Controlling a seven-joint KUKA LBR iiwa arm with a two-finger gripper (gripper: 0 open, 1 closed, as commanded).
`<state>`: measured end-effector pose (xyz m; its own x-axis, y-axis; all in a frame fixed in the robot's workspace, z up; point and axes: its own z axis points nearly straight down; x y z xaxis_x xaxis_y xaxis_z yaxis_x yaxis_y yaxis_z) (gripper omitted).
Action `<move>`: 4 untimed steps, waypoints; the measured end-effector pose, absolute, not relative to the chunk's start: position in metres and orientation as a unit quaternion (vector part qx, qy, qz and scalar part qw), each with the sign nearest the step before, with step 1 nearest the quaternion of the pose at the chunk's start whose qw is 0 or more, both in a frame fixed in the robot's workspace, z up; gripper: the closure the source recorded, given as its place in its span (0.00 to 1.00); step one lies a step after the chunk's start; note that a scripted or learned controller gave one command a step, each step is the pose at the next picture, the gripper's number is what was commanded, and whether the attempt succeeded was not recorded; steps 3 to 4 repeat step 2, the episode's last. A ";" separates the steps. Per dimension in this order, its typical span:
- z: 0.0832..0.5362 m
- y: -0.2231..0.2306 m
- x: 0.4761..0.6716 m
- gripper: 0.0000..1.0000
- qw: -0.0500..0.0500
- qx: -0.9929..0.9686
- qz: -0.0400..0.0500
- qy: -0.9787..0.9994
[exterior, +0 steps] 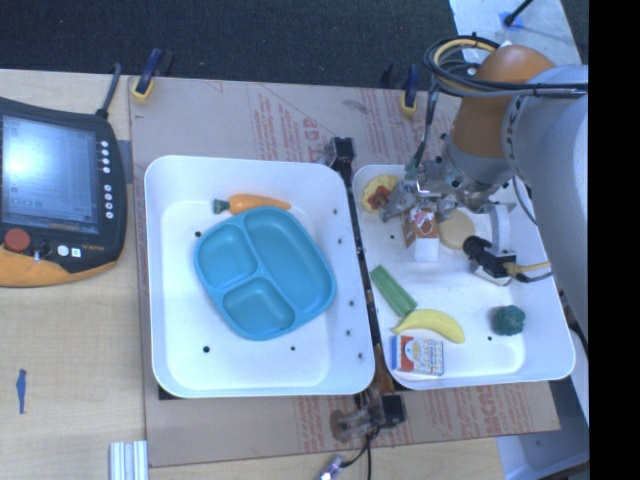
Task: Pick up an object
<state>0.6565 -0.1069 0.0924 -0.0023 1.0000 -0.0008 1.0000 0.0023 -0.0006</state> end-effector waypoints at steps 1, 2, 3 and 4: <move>0.103 -0.107 0.657 1.00 0.000 0.705 -0.001 0.709; 0.193 -0.056 0.650 1.00 -0.001 0.706 0.000 0.709; 0.193 -0.056 0.650 1.00 -0.001 0.706 0.000 0.709; 0.193 -0.056 0.650 1.00 -0.001 0.706 0.000 0.709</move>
